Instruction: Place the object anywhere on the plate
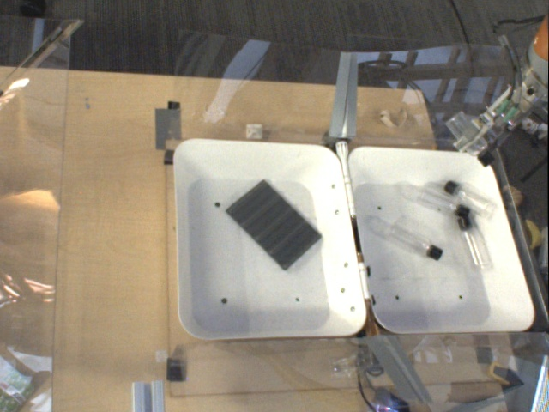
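Observation:
A dark grey ribbed plate (274,224) lies flat and turned at an angle in the middle of the left bin (197,299). Clear tubes with black caps lie loose in the right bin (506,312): one (405,236) near its middle, one (431,192) toward the back, and one (472,237) at the right. My gripper (482,138) hangs above the right bin's back right corner, apart from the tubes and far from the plate. Nothing shows in its grasp.
A grey metal bar (345,93) runs back from the seam between the bins. The wooden bench (94,230) spreads to the left under a glass pane. Small black brackets (168,127) stand by the left bin's corners.

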Controlling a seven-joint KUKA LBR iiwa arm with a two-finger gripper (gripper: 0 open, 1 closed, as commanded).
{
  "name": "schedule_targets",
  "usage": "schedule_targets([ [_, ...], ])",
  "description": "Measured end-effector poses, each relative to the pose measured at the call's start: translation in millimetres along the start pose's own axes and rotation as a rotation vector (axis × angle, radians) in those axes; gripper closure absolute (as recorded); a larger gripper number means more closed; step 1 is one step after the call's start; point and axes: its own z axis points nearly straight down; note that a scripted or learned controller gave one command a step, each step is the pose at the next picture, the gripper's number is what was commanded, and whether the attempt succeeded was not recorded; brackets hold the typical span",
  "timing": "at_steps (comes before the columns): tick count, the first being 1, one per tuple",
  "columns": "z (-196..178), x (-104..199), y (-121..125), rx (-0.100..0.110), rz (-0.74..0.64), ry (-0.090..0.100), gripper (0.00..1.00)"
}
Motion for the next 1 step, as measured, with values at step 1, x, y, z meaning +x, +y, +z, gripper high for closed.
schedule_targets([
  [1, 29.3, 30.4, -38.8, 0.001, -0.027, 0.001, 1.00],
])
